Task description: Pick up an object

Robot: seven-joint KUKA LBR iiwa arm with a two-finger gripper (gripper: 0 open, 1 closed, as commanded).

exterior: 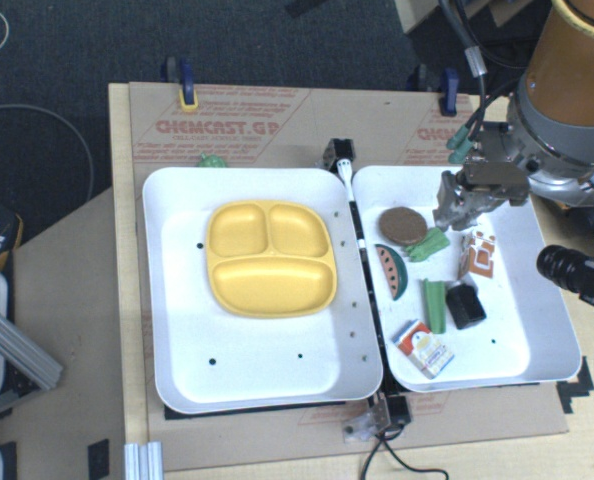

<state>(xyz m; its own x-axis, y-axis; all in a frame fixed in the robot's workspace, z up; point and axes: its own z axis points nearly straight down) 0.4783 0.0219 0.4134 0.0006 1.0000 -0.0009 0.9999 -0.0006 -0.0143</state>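
Observation:
My gripper (458, 216) hangs over the upper middle of the right bin (537, 368), reaching in from the right. Just below and left of it lies a small light green block (427, 245); I cannot tell if they touch. A brown round cookie (404, 226) sits to the left of the gripper. A watermelon slice (392, 270) lies near the bin's left wall. A green stick (435, 305) and a black block (465, 306) lie side by side lower down. An orange and white packet (478, 256) lies under the wrist.
A red, white and blue packet (424, 348) rests near the right bin's front edge. The left bin (177, 348) holds a yellow divided plate (272, 258). A black cylinder (569, 271) juts in at the right. Blue clamps (186, 83) grip the board's far edge.

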